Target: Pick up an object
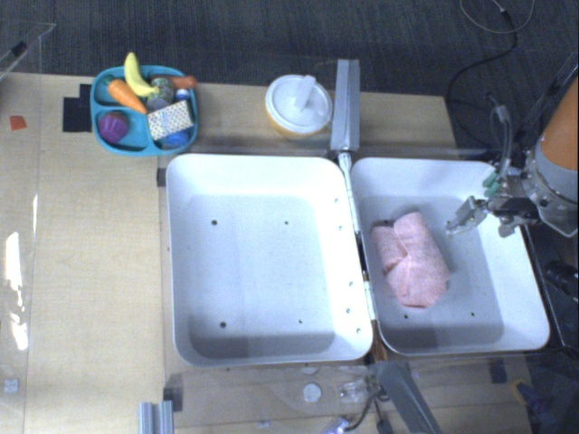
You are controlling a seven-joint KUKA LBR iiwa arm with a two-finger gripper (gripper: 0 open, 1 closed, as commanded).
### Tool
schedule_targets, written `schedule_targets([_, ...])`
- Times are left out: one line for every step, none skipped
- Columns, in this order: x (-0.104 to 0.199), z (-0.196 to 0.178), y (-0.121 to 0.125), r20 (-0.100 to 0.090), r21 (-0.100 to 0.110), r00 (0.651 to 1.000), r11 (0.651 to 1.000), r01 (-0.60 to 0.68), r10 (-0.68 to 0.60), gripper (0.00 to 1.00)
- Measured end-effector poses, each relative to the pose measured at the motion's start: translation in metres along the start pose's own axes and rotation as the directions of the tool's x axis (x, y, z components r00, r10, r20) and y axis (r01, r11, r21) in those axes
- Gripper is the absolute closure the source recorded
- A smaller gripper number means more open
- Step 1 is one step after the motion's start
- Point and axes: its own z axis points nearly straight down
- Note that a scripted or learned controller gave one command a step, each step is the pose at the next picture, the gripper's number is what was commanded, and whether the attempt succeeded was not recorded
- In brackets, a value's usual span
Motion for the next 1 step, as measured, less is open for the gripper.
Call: schedule_targets([0.0015, 0.1100, 0.0187, 0.000, 0.001, 1.000, 1.000, 0.029, -0.029, 0.00])
